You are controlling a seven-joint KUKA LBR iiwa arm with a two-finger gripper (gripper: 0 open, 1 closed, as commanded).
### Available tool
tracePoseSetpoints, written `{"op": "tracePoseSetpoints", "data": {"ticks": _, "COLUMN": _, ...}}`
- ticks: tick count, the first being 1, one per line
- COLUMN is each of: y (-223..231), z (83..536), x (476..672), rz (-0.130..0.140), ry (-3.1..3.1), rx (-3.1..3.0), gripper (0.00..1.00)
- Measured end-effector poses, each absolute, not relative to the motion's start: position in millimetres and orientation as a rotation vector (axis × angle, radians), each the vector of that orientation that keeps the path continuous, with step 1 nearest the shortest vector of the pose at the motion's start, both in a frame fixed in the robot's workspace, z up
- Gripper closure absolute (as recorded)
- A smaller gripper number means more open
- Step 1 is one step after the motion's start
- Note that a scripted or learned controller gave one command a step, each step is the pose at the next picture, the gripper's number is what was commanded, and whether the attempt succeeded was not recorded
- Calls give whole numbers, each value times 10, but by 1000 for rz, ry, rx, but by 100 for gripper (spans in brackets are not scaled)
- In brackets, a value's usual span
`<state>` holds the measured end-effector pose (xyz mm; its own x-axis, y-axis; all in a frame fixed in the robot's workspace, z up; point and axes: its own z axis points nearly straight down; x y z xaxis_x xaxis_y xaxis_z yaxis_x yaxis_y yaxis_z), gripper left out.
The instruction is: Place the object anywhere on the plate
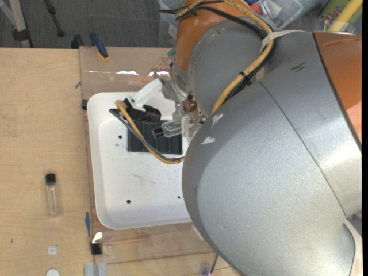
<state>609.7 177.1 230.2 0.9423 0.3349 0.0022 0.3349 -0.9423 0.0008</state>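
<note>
Camera view: jaws' state cannot be told; arm (270,142) is seen over bin (115,206); object hidden, handling unjudged.

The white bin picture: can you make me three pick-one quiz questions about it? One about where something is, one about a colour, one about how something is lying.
1. Where does the small clear vial lie?
A. inside the white bin
B. on the wooden bench left of the bin
C. on the arm

2. What colour is the band on the arm?
A. orange
B. green
C. purple

3. How is the vial placed?
A. standing upright
B. lying flat on its side
C. hanging from a cable

Answers:
1 B, it rests on the bench, apart from the white bin.
2 A, the band above the grey wrist is orange.
3 B, its whole length lies along the wood.
</note>
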Motion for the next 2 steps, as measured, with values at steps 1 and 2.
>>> {"op": "tracePoseSetpoints", "data": {"ticks": 1, "y": 1890, "z": 931, "x": 5430, "rz": 0, "ry": 393, "rx": 3116, "gripper": 100}}
{"op": "tracePoseSetpoints", "data": {"ticks": 2, "y": 1552, "z": 1586, "x": 4880, "rz": -10, "ry": 699, "rx": 3064, "gripper": 100}}
